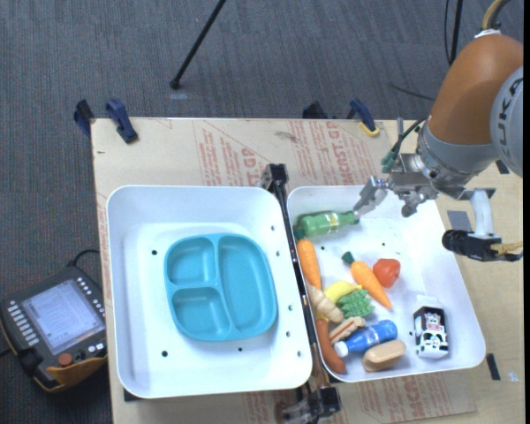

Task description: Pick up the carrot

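Observation:
A short orange carrot (369,283) with a green stub at its top lies near the middle of the right bin (455,276), slanting down to the right. A longer orange carrot-like piece (308,264) lies along that bin's left wall. My gripper (389,201) hangs over the bin's far part, above and to the right of both, beside the green bottle (326,223). Its fingers (368,197) are spread open with nothing between them.
Round the short carrot lie a red tomato (387,271), a yellow piece (340,291), green broccoli (356,304), a blue bottle (368,337), a bread roll (384,355) and a milk carton (431,331). The left bin (132,237) holds a blue divided plate (220,287).

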### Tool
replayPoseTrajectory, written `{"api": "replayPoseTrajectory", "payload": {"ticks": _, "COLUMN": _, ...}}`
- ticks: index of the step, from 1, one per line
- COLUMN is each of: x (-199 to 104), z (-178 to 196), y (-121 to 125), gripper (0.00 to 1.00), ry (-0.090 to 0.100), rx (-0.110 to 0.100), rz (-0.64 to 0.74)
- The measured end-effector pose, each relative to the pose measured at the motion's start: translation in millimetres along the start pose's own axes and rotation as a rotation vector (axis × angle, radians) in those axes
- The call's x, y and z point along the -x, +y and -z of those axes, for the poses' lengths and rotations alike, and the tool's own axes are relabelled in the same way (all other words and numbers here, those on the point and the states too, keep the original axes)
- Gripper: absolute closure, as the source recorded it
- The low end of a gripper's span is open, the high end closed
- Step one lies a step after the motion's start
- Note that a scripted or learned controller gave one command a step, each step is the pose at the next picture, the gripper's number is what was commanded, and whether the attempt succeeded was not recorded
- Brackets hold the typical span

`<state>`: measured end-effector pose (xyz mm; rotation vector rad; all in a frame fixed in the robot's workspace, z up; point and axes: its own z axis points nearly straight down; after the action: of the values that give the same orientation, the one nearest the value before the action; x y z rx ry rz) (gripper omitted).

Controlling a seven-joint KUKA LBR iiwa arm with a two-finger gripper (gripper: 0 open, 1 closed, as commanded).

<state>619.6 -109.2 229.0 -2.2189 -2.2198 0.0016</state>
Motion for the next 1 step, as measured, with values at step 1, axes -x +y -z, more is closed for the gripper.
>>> {"api": "replayPoseTrajectory", "payload": {"ticks": 1, "x": 38.1, "z": -133.0, "y": -33.8, "gripper": 0.00, "ry": 0.001, "rx": -0.001, "rz": 0.269}}
